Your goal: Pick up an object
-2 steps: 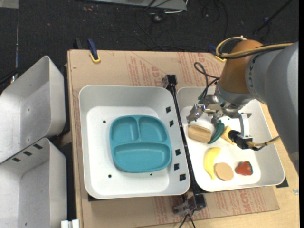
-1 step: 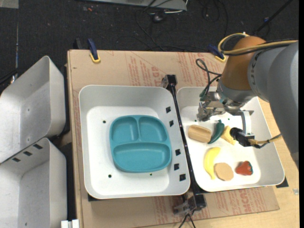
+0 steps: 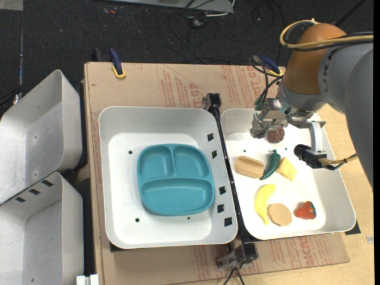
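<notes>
From where I stand, the gripper (image 3: pixel 265 125) is low over the right bin (image 3: pixel 297 233), up at about twelve o'clock from that bin's middle and close to its far wall. Whether it is apart or together I cannot tell at this angle. Just beside it, toward four o'clock, sits a small brown ball (image 3: pixel 275 136), which looks like the piece being gone for. It lies on the bin floor and I would not call it gripped. So I judge the pick to be at the closing-in stage, with no lift made yet. The next move calls for centring over the ball, squeezing it, then rising straight up. The far wall is near, so there is little slack toward twelve o'clock. The bread roll (image 3: pixel 249 167), green pepper (image 3: pixel 271 165) and cheese wedge (image 3: pixel 288 170) crowd in a row toward six o'clock. Farther that way lie a banana (image 3: pixel 263 202), a round biscuit (image 3: pixel 279 214) and a strawberry (image 3: pixel 305 210), well apart from the ball. Upward is the free direction. The left bin (image 3: pixel 107 159), at nine o'clock, carries a teal plate (image 3: pixel 176 179) with bare floor around it.
</notes>
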